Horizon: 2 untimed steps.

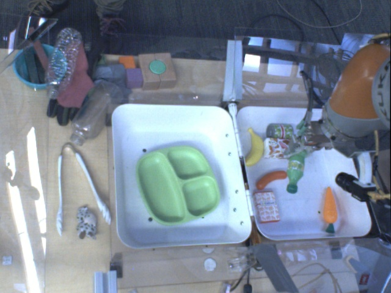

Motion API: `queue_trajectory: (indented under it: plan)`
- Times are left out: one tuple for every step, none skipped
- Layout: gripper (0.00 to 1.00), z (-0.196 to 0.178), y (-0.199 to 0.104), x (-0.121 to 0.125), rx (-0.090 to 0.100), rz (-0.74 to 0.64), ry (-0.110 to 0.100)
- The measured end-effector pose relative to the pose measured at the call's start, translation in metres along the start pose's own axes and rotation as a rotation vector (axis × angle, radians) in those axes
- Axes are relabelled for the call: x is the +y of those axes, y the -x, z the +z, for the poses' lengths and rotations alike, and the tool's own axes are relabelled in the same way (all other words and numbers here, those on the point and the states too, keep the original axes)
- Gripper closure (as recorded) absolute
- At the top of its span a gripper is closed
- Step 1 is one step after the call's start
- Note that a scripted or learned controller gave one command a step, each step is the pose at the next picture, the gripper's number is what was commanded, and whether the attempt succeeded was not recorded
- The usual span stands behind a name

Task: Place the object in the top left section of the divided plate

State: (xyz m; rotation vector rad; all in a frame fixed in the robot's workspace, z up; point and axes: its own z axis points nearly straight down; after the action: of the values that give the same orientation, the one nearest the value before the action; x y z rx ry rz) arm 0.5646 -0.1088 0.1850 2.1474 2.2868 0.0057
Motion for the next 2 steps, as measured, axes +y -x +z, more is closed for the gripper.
queue_trajectory:
  plan:
    - [1.00, 0.000, -0.085, -0.008, 0.001, 0.007, -0.001]
    - [1.00, 0.000, -0.171, 0.005, 0.002, -0.007, -0.001]
